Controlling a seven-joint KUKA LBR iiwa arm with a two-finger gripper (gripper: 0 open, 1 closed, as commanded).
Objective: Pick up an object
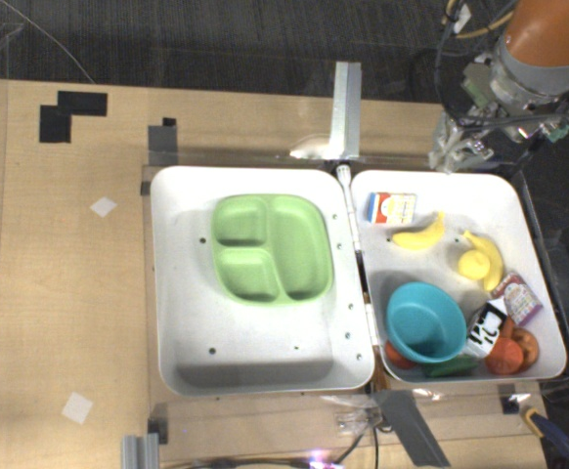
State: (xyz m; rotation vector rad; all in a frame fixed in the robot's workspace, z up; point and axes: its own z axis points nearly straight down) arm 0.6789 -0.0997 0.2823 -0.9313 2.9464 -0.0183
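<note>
The right bin [529,218] holds several small objects. A white box with red and blue print [390,207] lies near its far left corner. Just in front of it is a yellow banana [419,236], with a yellow cup [480,259] to the right. A teal bowl [426,320] stands near the front. My gripper [463,148] hangs over the bench just behind the right bin's far rim, apart from every object and with nothing in it.
A green divided plate [270,247] lies in the left bin [182,291]. At the right bin's front right are a purple packet [519,299], a black-and-white item [487,328], a red-orange piece [512,352] and a green piece [451,367]. A metal post [346,115] stands behind the bins.
</note>
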